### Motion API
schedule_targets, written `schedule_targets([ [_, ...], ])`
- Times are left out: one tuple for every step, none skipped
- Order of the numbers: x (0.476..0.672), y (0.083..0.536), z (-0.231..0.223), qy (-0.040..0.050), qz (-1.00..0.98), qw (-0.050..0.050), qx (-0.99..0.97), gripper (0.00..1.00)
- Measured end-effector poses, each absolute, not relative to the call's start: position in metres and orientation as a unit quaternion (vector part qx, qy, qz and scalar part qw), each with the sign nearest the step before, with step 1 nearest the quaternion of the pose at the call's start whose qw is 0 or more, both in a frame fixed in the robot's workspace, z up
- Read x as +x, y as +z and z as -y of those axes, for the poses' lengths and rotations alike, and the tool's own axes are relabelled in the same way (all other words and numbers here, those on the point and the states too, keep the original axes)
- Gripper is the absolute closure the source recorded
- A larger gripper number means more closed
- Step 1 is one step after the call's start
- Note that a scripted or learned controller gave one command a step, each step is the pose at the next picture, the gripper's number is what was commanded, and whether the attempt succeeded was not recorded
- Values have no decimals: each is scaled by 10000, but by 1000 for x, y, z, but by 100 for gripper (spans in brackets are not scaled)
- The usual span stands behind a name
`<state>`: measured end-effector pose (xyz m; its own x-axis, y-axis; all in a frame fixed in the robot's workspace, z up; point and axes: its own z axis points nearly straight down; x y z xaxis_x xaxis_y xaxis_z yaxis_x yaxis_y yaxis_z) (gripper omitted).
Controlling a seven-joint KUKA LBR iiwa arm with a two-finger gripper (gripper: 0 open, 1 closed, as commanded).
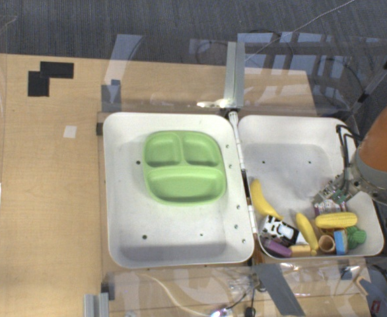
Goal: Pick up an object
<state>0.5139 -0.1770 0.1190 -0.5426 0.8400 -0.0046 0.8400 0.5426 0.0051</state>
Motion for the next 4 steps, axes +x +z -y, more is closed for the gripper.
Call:
schedule_targets([
  [560, 91, 118, 45, -8158, 79, 5783, 100],
  [560, 92, 120, 40, -8150, 96, 5794, 0],
  [558, 92, 96, 33, -8488, 109, 5285, 0],
  [576, 91, 96, 36, -8304, 59, 5571, 0],
])
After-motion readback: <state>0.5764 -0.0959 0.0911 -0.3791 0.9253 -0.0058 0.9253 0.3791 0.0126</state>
